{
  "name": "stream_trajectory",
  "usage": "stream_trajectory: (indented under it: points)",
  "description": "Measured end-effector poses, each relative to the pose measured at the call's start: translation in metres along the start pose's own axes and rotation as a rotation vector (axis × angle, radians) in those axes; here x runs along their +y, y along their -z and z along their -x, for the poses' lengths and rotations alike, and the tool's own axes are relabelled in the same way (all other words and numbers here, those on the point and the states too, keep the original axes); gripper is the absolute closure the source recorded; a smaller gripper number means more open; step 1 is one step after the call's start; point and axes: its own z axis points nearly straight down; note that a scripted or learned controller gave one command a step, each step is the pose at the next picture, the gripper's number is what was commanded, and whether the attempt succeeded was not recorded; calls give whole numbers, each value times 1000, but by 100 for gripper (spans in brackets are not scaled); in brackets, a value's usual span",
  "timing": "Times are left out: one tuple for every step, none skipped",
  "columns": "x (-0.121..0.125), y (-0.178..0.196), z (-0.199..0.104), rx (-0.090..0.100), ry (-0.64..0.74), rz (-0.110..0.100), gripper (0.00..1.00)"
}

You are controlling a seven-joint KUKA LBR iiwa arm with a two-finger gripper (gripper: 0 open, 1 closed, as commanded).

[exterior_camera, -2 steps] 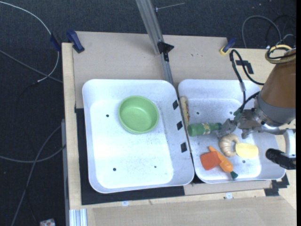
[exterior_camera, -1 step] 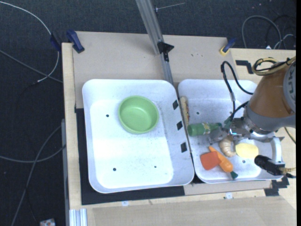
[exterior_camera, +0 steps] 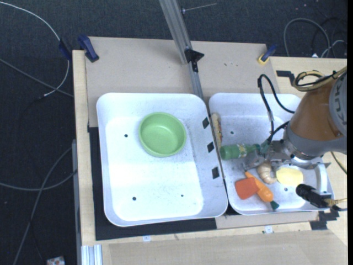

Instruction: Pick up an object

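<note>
Carrot (exterior_camera: pixel 263 192) and red block (exterior_camera: pixel 245 188) lie at the right bin's (exterior_camera: pixel 237 106) front edge; my pincer (exterior_camera: pixel 263 154) hangs beside the green bottle (exterior_camera: pixel 239 150), grip unreadable. No labels legible. Green bowl (exterior_camera: pixel 162 133) sits left.

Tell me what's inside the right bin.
The right bin holds a green bottle, an orange carrot toy, a red piece and a yellow item. The arm covers its right side.
</note>
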Motion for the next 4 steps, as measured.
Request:
stream_trajectory:
  points:
    - [1,12,-1,1,-1,4,100]
    - [-2,58,-4,-9,2,21,100]
    - [-10,115,1,-9,2,23,100]
    - [-8,132,1,-11,3,22,100]
